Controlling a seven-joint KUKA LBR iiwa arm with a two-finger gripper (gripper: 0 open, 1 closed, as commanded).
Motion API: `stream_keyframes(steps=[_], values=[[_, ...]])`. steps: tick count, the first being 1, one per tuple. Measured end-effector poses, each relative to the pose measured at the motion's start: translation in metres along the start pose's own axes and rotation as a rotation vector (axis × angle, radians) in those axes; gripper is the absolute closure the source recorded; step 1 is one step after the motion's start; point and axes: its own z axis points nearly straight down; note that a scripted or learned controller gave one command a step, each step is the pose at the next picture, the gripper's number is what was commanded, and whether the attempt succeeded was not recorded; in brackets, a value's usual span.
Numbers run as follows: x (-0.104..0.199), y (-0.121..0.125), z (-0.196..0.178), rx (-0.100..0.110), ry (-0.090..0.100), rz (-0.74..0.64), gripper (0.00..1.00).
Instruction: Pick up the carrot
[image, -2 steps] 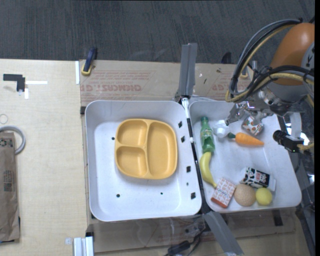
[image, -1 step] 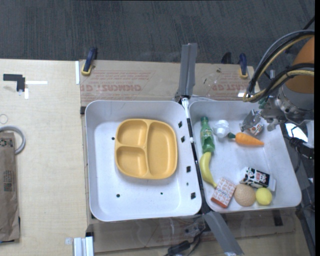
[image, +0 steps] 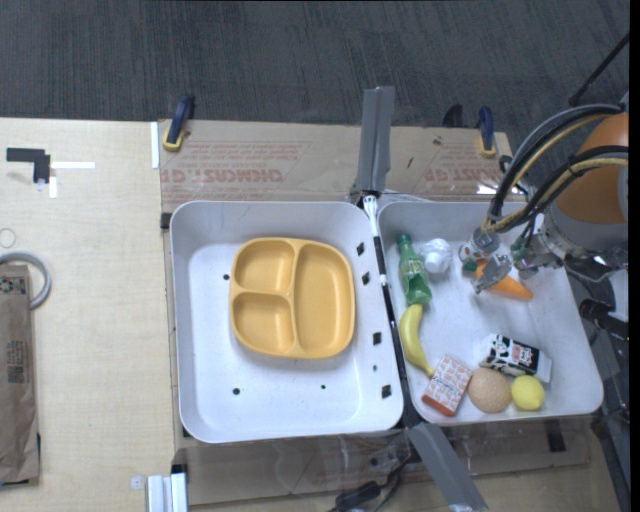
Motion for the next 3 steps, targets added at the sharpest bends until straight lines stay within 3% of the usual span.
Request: stream_keyframes(steps=[1, 2, 3], values=[[0.025, 0.002, 0.003, 0.0, 0.0, -0.028, 0.0], [0.024, 0.002, -0.006, -0.001, -0.001, -0.024, 1.0], [0.043, 0.025, -0.087, 0.0, -0.001, 0.048, 1.0]])
